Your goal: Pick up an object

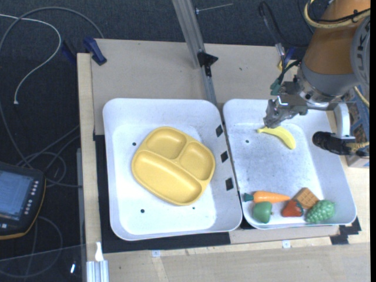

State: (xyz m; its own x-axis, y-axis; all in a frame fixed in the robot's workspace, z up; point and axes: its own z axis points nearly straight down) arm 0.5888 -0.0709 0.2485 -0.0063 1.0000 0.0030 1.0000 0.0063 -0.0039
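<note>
A yellow toy banana (pixel 281 136) lies in the right bin (pixel 276 163), toward its far side. My gripper (pixel 272 121) hangs just above the banana's left tip, pointing down. At the bin's near edge sit an orange carrot (pixel 271 197), a green pepper (pixel 262 211), a red strawberry (pixel 291 208), a brown cracker (pixel 305 197) and a green bunch of grapes (pixel 320 211).
The left bin (pixel 117 175) bears a yellow divided plate (pixel 173 165). A slanted metal pole (pixel 191 25) rises behind the bins. A black object (pixel 332 143) juts over the right bin's right rim. Cables lie on the floor at left.
</note>
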